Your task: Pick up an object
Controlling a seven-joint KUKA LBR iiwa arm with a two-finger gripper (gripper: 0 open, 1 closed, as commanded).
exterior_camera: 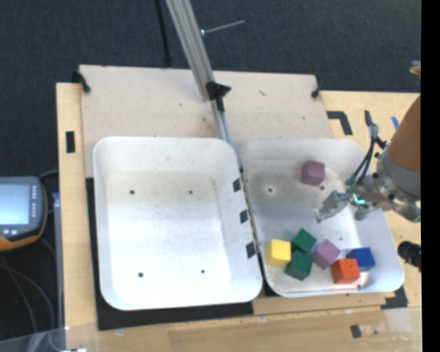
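The arm comes in from the right edge of the bench (pixel 73 196), and its claw (pixel 336 205) hangs over the middle of the right bin (pixel 279 160). One grey finger points to the left and down. I cannot tell if the claw is apart or together, and no block is seen between its fingers.

All the blocks lie in the right bin. A purple cube (pixel 313 172) sits alone toward the far edge of this bin, a little up and left of the claw. The others are grouped near the front edge: a yellow cube (pixel 280 251), two dark green cubes touching each other, one (pixel 304 240) just behind the other (pixel 298 265), a second purple cube (pixel 326 253) beside them, an orange-red cube (pixel 345 270) and a blue cube (pixel 362 257) close to the front right corner.

The left bin (pixel 169 152) stands beside the right one, their rims meeting. A grey metal rail (pixel 194 42) runs from the far side down to the place between the bins.
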